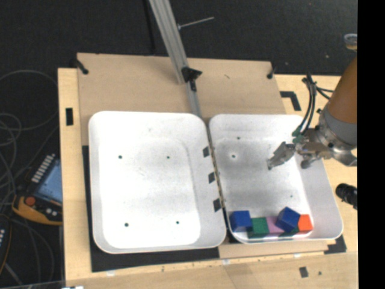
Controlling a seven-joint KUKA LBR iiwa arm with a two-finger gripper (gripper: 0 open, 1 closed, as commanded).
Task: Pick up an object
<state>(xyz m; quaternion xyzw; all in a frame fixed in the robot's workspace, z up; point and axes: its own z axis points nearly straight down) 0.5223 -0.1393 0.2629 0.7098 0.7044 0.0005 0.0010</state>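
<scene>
Along the near edge of the right bin (313, 185), toward the table's (150, 71) near right corner, sit two blue blocks (240, 219) (289, 217), a green block (259, 226), a pink block (275, 226) and an orange block (305, 223). Farther back, the tool (287, 155) hangs above the bin's bare middle, fingers spread and holding nothing.

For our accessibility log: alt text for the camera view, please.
A grey two-finger gripper hovers over the right shallow white bin, whose near edge holds small blue, green, pink and orange blocks. The left white bin lies alongside.
</scene>
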